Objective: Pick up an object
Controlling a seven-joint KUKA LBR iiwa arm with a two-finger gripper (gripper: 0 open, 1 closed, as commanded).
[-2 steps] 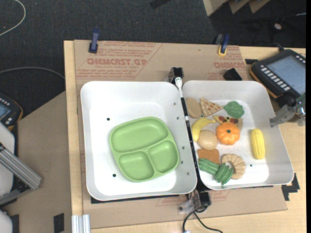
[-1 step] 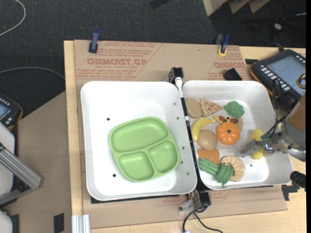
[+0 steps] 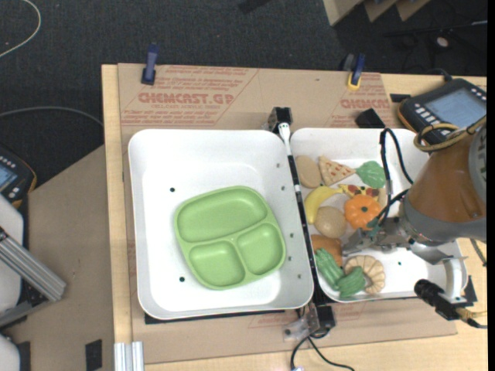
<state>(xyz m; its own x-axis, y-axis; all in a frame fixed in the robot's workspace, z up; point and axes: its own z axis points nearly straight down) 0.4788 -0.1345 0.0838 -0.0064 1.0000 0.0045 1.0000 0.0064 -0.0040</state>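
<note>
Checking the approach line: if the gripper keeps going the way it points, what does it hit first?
The gripper points toward the view's left, low in the right white bin. First in line looks like the beige rounded toy potato beside the small orange toy pumpkin; depth is unclear.
</note>
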